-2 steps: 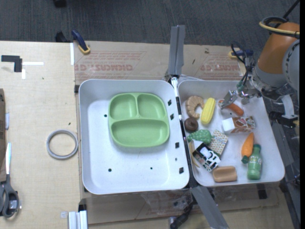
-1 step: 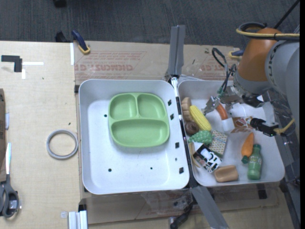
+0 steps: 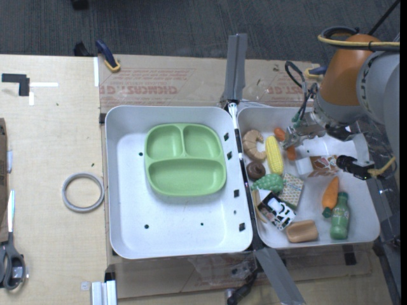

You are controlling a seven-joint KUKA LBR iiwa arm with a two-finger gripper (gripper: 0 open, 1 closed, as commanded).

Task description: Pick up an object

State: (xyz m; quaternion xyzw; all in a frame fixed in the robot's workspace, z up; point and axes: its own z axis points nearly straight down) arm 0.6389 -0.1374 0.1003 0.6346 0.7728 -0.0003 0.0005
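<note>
On the bench's left side, outside the bins, lie a grey tape ring [image 3: 83,191] and scissors [image 3: 11,259] at the left edge. L bin [image 3: 121,189] carries a green divided plate [image 3: 185,159], sitting toward its far half. R bin [image 3: 365,221] is crowded w/ toy food: doughnut [image 3: 255,143] and corn cob [image 3: 274,155] near the shared wall, long axis of the cob running far-to-near; broccoli [image 3: 269,183] below them; bread roll [image 3: 301,231] at the near edge; carrot [image 3: 330,193] and green bottle [image 3: 339,216] toward the near-right corner. Gripper [image 3: 299,134] hangs low over the far part of the R bin; can't tell from this angle how the jaws stand, and nothing is seen between them. Key relation: the cob lies just beside the gripper, to its left and slightly nearer the camera, so prob. the closest candidate; a small orange piece [image 3: 280,134] sits betw. them. Judging by this, no pick is made yet.
</note>
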